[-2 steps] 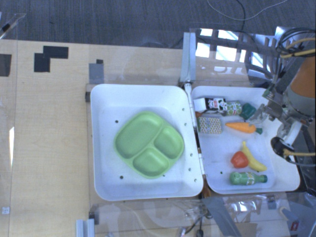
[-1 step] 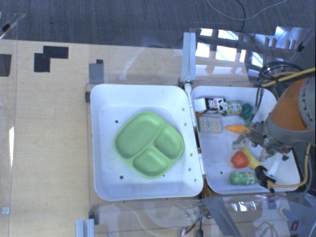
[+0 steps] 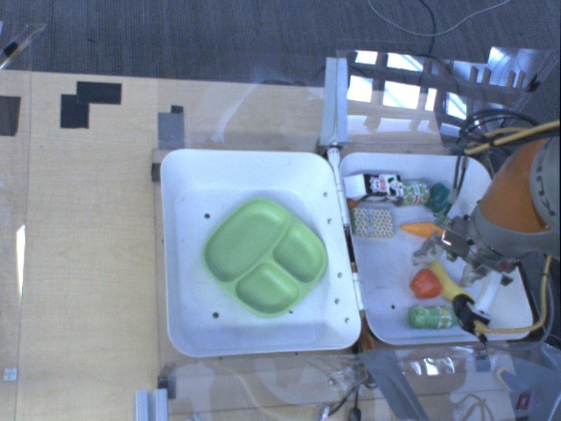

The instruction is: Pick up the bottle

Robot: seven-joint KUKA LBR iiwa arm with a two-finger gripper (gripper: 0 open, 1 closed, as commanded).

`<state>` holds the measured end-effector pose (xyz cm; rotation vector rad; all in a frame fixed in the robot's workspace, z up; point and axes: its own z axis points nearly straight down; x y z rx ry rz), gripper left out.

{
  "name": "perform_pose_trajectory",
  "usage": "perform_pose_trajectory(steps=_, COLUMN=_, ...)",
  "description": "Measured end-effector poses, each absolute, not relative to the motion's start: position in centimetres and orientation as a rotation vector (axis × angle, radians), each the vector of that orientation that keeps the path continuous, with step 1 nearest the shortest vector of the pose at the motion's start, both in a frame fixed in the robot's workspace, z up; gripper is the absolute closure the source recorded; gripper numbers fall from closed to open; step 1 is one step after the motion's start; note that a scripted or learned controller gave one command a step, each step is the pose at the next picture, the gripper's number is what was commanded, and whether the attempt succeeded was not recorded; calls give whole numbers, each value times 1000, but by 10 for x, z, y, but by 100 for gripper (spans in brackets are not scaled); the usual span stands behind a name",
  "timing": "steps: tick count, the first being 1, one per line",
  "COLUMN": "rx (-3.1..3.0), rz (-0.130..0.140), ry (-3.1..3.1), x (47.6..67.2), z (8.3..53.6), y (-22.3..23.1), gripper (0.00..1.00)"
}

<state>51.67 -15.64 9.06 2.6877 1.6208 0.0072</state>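
Over the right-hand bin (image 3: 386,318), the gripper (image 3: 462,254) hangs low above the white floor, below the grey arm (image 3: 517,204) with its orange band, which reaches in from the right; whether it is apart or together cannot be told at this angle, and nothing is visibly clamped in it. Just left of the gripper lies a small red object (image 3: 425,283), with a yellow piece (image 3: 445,281) beside it. Nearer the viewer, a green item (image 3: 431,317) lies on its side. Farther away sits an orange carrot-shaped toy (image 3: 419,230), then a patterned packet (image 3: 374,222). Along the far wall lies the bottle (image 3: 396,188) on its side, with a white label and green end. The left-hand bin (image 3: 184,323) holds a light green divided plate (image 3: 266,255). Both bins rest on a pale wooden worktop (image 3: 79,261).
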Motion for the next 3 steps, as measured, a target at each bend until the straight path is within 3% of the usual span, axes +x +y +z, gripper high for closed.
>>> perform_pose_trajectory(steps=1, rx=2732, rz=19, ry=1532, x=491, z=90, y=-100, gripper=0)
perform_pose_trajectory(steps=2, rx=2672, rz=4, ry=1647, x=592, z=166, y=-109, gripper=0)
perform_pose_trajectory(steps=3, rx=2479, rz=5, ry=1921, x=670, z=223, y=-173, gripper=0)
